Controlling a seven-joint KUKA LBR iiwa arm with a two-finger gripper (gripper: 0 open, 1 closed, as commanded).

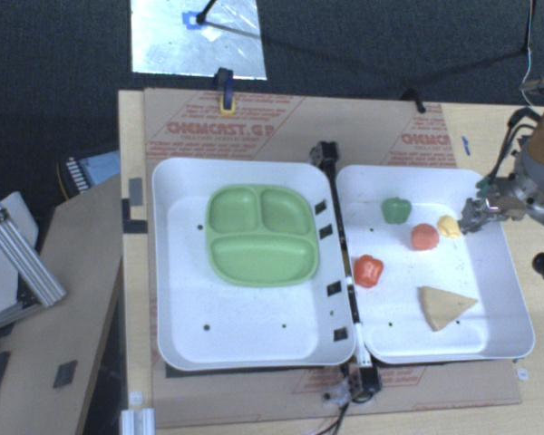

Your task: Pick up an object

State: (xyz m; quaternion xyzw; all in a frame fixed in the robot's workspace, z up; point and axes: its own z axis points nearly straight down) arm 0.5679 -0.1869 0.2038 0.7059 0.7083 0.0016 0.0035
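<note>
Altogether one green plate (pixel 259 235), five food toys (pixel 423 236).

My table (pixel 281 120) carries 2 white bins. Left of the clips (pixel 331 234) joining them lies the left bin (pixel 177 333) with a green 3-compartment plate (pixel 261 236); far behind the clips, a shiny metal sheet (pixel 198 25) rests on dark carpet.
</note>
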